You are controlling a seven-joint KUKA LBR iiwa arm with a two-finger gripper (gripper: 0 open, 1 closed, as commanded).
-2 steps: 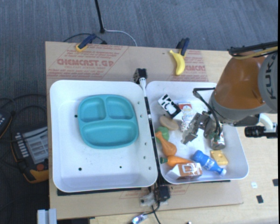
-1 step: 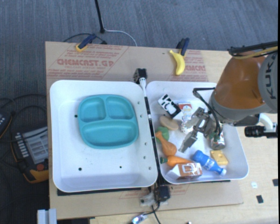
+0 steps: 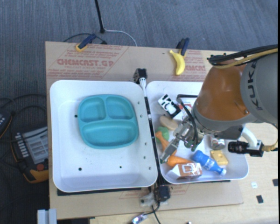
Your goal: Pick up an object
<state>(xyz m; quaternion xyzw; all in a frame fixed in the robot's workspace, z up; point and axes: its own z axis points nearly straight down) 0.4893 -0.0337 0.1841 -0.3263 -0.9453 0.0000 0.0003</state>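
My gripper hangs low over the left part of the right bin, reaching down and to the left from the orange-banded wrist. Just below its tip lies an orange carrot-like piece. A green piece and a beige piece lie just above and left of it. A blue bottle, a brown carton and a small yellow item lie toward the bin's front right. I see nothing clearly held.
A black-and-white item lies at the right bin's back left. The left bin holds a teal divided plate. A yellow banana and clamps sit on the bench behind the bins. The arm hides the right bin's back right.
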